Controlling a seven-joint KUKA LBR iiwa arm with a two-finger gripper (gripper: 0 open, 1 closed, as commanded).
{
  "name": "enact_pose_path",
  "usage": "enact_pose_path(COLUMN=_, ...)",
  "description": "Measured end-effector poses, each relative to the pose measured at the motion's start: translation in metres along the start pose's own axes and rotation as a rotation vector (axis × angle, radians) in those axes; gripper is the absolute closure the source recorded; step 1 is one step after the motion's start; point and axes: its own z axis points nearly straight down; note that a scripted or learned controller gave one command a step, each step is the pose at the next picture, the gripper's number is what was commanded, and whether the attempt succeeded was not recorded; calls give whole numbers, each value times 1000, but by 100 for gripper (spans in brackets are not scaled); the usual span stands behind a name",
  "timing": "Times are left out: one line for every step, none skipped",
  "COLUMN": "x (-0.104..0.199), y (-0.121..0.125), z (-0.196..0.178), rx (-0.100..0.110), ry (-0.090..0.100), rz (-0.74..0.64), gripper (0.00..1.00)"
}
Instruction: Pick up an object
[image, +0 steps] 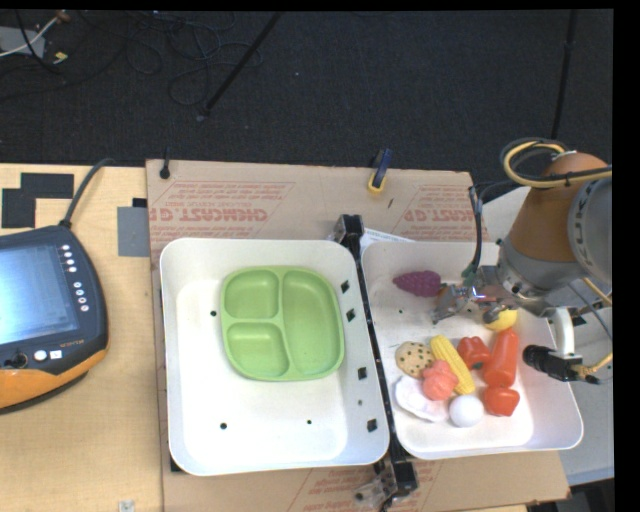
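A white ball (465, 410) lies nearest, in a toy-food pile (460, 375) in the right bin (555, 430). Above it the gripper (462, 300) hangs too blurred to read, beside a purple toy (418, 283).

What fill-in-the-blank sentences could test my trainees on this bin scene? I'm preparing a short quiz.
1. The green divided tray lies in the ____ bin.
2. The tray has ____ compartments.
3. The purple toy lies in the ____ bin.
4. The corn cob is coloured ____.

Missing words: left; three; right; yellow.
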Motion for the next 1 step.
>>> enact_pose_path(x=3, y=0, z=19, rx=-1, ry=3, rz=1, gripper=0)
